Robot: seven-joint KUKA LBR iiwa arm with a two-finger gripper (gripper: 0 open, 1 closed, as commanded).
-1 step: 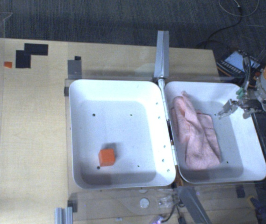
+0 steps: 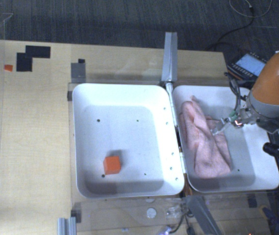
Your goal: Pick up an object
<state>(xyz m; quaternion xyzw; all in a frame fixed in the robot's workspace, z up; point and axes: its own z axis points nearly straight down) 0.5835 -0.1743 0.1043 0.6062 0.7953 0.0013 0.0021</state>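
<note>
Soft pink cloth [image 2: 205,143], crumpled into a long folded heap, lies in the right shallow white bin [image 2: 262,177], against its left side; two-finger gripper [image 2: 223,124] sits at the cloth's right edge, grip state cannot be told; small orange block [image 2: 112,165] rests in the left white bin [image 2: 85,131], lower left.

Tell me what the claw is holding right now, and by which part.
It cannot be told. The claw sits at the right edge of the pink cloth in the right bin, too small to show a hold.
</note>
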